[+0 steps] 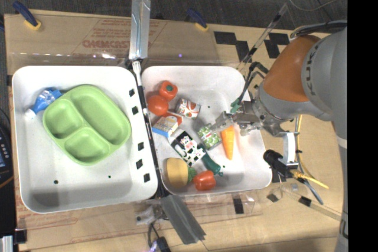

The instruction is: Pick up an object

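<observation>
The right bin (254, 171) holds several toy foods. An orange carrot (228, 143) lies at its right side, next to a green patterned packet (208, 136). My gripper (229, 121) hovers just above the carrot's top end, reaching in from the right. Nothing shows in its grasp. Further left lie a black-and-white carton (189, 148), a red-and-white can (189, 108), a yellow-and-blue box (166, 125) and two red tomatoes (168, 90) (157, 105). A tan round piece (175, 171) and a red pepper (204, 180) sit at the front.
The left bin (35, 186) bears a green divided plate (87, 123), with a blue crumpled item (46, 98) at the plate's far left edge. A ridge between the bins (143, 133) separates them. Cardboard lies behind both bins.
</observation>
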Controlling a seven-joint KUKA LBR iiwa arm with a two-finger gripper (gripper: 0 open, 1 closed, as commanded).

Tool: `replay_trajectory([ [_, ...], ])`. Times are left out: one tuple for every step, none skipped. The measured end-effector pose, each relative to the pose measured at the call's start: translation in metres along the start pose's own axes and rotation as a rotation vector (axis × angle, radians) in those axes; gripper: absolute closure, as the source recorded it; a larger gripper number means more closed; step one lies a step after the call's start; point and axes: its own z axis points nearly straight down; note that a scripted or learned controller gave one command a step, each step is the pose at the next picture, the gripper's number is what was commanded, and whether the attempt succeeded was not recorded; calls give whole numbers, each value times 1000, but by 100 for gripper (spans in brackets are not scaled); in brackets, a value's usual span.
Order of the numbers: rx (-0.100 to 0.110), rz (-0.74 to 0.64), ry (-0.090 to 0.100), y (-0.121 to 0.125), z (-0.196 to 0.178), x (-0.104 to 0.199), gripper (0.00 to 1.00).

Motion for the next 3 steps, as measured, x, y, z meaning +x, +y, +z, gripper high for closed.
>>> replay_trajectory([
  [-5, 54, 0, -3, 63, 2, 0],
  [-6, 51, -1, -2, 53, 2, 100],
  [-7, 15, 0, 26, -52, 39, 100],
])
